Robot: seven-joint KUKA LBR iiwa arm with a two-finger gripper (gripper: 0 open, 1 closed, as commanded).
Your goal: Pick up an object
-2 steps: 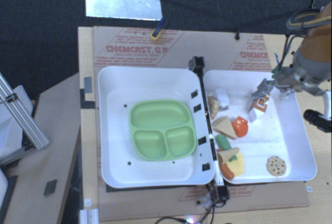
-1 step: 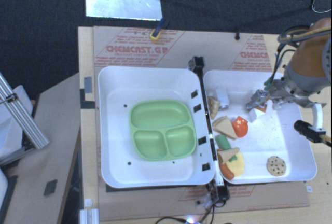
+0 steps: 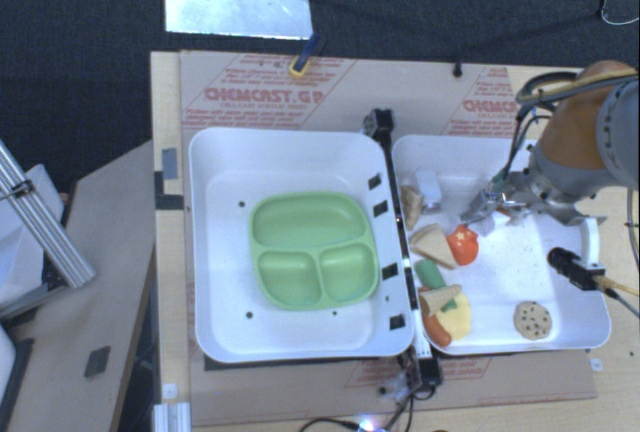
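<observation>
Two shallow white bins side by side on a bench covered with brown printed cardboard. In the left white bin, in the middle, a light green plastic plate with three compartments, lying flat.

In the right white bin, several small toy foods, mostly on its left half:
- near the far left corner, a small white block, and just beside it, against the left wall, a tan curved piece;
- in the middle, a round red-orange toy tomato, touching a tan wedge like a bread slice on its left;
- just below the wedge, a small green piece;
- in the near left corner, a yellow and orange chunk;
- alone near the near wall, well apart from the others, a round brown cookie with dark chips.

Reaching in from the right, the grey arm with an orange band, bent down into the right bin. At its end, the metal two-finger gripper, low over the bin floor, just above and to the right of the toy tomato, near it but apart. Nothing seen inside the gripper. Released or clenched: cannot tell, too small and blurred.
</observation>
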